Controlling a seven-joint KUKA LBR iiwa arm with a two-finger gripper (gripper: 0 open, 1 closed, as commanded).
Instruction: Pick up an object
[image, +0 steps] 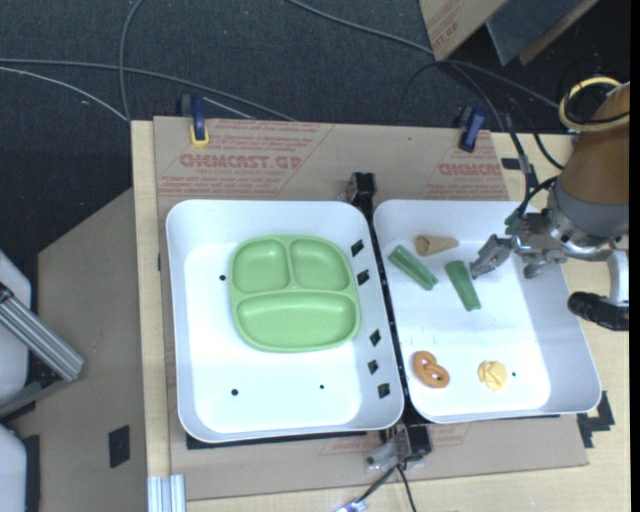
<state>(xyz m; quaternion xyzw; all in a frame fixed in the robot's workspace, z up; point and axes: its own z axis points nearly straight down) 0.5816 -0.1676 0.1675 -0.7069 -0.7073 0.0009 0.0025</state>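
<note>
Green stick (463, 285), the nearer of two green pieces in the right bin (560, 330), is my best guess at the target; the task names no particular object. It lies on the bin floor, tilted slightly from upright in the view, just left of and below the gripper (492, 258).

Step in hand: approach, judged from posture. Gripper hangs over the upper middle of the right bin, just right of the green stick's top end. Nothing is visible between the fingers (484, 264). They look parted a little, but the view is too small and cluttered there to settle it, so aperture: cannot tell. No grasp yet.

Next move calls for: shifting a touch left and down toward the green stick, lining the fingers across its narrow width, descending to the bin floor, then closing. The second green piece (412, 268) lies close to its left, tilted the other way, so a sloppy descent could nudge it.

Containers, relative to the green stick:
- Right bin: holds the green stick, the second green piece to its left, a small tan cone-shaped piece (436, 243) above and left, a pretzel-like brown ring (431, 370) well below and left, a pale yellow lump (492, 374) well below.
- Left bin (200, 390): far left of the stick, holds one green divided plate (294, 294) with three compartments, nothing in them.

Both bins sit side by side on the bench (250, 150).
</note>
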